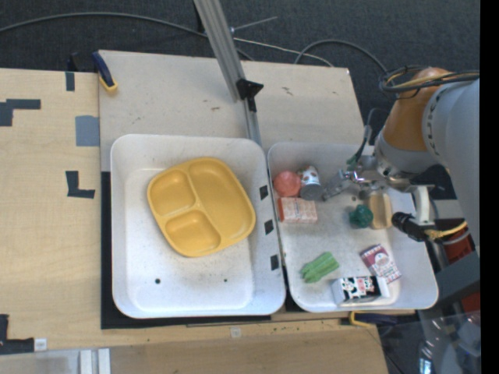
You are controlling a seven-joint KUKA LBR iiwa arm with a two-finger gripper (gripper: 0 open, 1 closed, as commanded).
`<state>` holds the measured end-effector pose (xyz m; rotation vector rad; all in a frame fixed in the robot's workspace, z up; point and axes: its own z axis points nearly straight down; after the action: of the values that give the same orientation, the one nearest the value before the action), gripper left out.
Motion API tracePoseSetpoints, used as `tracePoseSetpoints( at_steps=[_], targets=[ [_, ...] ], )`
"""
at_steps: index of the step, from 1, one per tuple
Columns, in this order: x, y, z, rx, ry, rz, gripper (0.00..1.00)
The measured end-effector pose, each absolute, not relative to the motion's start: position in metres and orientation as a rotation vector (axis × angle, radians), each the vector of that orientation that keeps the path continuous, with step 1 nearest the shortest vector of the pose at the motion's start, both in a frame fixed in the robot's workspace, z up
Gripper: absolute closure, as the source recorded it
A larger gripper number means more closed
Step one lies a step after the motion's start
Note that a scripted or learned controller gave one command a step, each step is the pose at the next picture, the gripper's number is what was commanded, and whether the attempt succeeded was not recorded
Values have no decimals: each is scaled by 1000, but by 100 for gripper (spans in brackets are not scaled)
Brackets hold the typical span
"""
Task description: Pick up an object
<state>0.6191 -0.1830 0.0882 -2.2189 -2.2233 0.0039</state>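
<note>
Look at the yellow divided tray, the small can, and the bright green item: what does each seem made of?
Yellow divided tray: probably moulded plastic, smooth, slightly glossy, with rounded compartments.
Small can: likely metal, given its silvery shiny top.
Bright green item: possibly soft plastic or rubber, matte and ridged; hard to tell.

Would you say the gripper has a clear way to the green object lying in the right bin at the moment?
Probably yes. The green object lies apart from its neighbours on bare bin floor, with nothing on top of it, and the gripper is over the same right bin.
</note>
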Motion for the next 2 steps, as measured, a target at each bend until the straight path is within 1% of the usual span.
tracePoseSetpoints(
  at_steps=[1, 2],
  targets=[
    [619, -182, 98, -2217, -2225, 5, 100],
    [619, -184, 141, -2222, -2224, -2, 100]
  ],
)
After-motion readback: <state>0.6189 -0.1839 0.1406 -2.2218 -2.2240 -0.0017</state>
